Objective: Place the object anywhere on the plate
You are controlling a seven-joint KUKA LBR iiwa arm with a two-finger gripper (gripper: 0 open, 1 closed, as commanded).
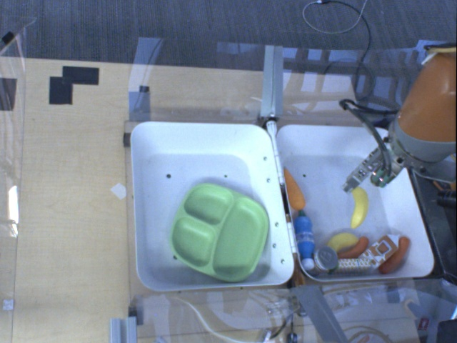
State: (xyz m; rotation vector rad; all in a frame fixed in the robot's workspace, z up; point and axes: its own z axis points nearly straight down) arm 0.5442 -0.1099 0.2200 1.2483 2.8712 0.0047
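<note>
We log end effector (369, 173) right of centre, grip state unreadable | curved yellow banana (359, 207) just below it, right bin | green three-compartment plastic plate (220, 231) lower centre, left bin.

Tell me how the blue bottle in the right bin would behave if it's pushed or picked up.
The blue bottle lies on its side against the divider, so it would probably roll when nudged. It looks like small smooth plastic: likely light, stiff, perhaps slippery. The carrot and can at its ends may crowd a grasp.
</note>
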